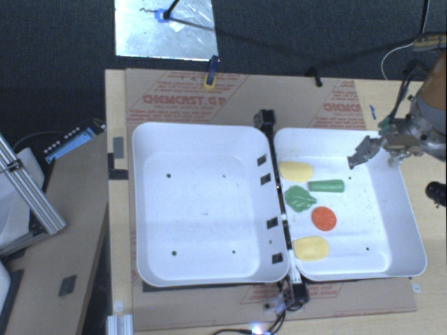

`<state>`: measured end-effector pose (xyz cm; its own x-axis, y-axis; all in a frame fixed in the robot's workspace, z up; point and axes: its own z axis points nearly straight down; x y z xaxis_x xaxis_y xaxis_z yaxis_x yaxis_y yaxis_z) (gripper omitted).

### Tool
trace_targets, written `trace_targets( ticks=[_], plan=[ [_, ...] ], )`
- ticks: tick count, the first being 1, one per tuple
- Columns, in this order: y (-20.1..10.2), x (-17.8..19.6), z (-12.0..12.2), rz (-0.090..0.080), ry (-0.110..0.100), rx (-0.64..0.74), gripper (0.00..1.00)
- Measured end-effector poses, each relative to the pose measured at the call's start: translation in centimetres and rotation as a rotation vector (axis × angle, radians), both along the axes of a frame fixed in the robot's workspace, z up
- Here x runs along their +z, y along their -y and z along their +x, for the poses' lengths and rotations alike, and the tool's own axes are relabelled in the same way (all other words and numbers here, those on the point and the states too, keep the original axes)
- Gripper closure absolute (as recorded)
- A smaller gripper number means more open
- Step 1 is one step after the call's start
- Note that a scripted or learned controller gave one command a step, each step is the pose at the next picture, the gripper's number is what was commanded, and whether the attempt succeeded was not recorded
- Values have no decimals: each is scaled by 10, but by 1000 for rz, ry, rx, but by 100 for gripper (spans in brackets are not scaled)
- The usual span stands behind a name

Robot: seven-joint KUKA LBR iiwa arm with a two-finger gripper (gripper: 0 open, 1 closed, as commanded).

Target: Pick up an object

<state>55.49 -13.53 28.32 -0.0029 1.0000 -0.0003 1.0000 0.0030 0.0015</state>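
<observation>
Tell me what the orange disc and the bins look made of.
Orange disc: probably moulded plastic or rubber toy food, judging by its flat, even, matte colour. Right bin and left bin: likely thin formed plastic, white and smooth, with rounded corners and soft sheen.

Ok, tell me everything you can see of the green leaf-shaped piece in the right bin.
The green leaf-shaped piece is flat, dark green and ragged-edged, like a toy lettuce leaf, probably plastic or felt. It lies on the floor of the right bin near the divider, in a column of items: below the upper yellow piece, lower left of the green cylinder, upper left of the orange disc. It seems close to the cylinder; contact is unclear.
</observation>
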Motion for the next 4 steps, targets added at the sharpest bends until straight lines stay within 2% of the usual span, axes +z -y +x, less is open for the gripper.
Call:
trace_targets(
  ticks=[1,2,3,4],
  plan=[
    [52,-106,-3,0,-6,-5,0],
    [-7,-184,34,3,-3,7,0],
    [-16,-200,-7,1,-4,-2,0],
    [-44,-198,49,0,5,5,0]
  ],
)
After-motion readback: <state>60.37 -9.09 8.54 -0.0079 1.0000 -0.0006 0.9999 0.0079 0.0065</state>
